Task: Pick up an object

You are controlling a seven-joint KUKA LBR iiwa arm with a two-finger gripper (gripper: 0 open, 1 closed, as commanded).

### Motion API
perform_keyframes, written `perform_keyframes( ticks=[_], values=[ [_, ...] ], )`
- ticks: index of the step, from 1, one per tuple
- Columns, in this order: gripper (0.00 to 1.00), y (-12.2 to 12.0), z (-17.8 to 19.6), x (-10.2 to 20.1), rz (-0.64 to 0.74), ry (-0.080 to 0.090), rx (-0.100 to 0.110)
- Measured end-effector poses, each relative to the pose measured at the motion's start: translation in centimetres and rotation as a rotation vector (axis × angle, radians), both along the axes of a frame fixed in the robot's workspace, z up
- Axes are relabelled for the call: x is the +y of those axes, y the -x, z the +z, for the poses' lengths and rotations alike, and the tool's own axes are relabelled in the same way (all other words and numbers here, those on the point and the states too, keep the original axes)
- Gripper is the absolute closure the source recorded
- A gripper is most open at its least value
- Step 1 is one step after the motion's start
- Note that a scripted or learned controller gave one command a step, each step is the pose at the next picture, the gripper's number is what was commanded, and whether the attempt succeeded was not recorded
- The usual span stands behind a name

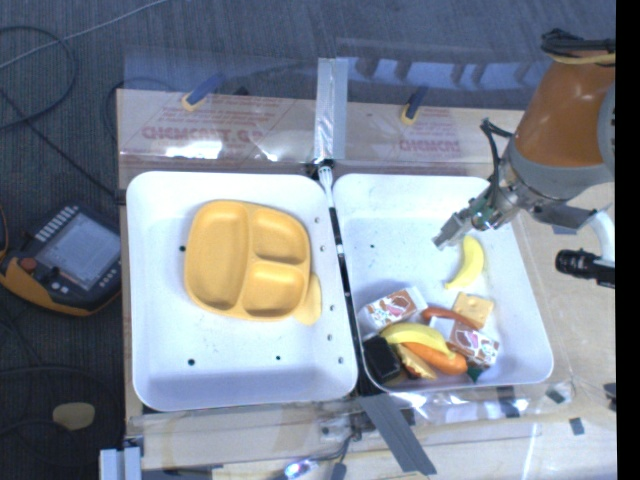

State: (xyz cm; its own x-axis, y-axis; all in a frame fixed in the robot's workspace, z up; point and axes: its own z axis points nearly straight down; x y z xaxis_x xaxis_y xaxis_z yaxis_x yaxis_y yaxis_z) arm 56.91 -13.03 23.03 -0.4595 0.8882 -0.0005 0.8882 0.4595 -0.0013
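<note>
Banana (pixel 469 262) lies loose on the floor of the right bin (pixel 400 208), near its right wall, just above a pile of toy food (pixel 435 340). Gripper (pixel 462 226) hovers just above the banana's upper end, fingers spread, grasping nothing. Yellow divided tray (pixel 248 259) fills the left bin (pixel 160 368).

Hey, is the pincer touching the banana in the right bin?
Cannot tell. In the camera view the pincer sits right beside the banana, tips near its upper end, with no plain gap or contact.

Plastic nearly everywhere, most of it smooth.

The two white bins (pixel 150 368) look like smooth, slightly glossy plastic; the yellow divided tray (pixel 247 260) is matt plastic, the banana (pixel 468 265) looks waxy, and the snack packets (pixel 391 308) are shiny wrap.
</note>
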Motion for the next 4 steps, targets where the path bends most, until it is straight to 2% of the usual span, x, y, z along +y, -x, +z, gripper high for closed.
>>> perform_keyframes(
  ticks=[1,2,3,4],
  values=[
    [1.00,0.4,-1.2,5.1,-0.129,-0.001,0.001],
    [1.00,-1.2,-1.0,3.5,-0.256,0.000,0.000],
    [1.00,1.8,0.5,-4.9,-0.324,0.003,-0.002],
    [1.00,0.6,-4.0,0.4,-0.410,0.000,0.002]
  ],
)
